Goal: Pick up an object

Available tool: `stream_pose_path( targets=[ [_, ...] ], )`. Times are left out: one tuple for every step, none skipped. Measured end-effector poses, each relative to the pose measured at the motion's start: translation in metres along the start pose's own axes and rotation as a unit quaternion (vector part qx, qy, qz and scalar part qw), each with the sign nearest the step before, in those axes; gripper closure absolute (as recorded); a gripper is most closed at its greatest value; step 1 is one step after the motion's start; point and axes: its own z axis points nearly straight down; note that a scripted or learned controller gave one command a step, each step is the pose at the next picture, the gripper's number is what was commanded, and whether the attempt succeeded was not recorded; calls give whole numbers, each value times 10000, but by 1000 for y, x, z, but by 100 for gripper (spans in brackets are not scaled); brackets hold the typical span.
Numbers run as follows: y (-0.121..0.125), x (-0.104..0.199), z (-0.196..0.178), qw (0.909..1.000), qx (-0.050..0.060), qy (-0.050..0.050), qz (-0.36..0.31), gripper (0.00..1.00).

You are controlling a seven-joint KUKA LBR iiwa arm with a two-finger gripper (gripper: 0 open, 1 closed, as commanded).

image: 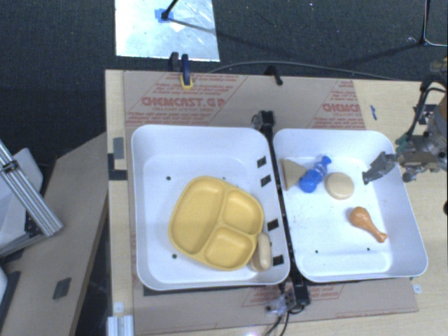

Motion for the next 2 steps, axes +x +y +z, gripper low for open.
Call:
stream_pose_path(
  targets=[
    [2, 0, -5, 10000, -47, -10, -12, 0],
    [2, -3, 37, 10000, -25, -3, -3, 0]
  ],
)
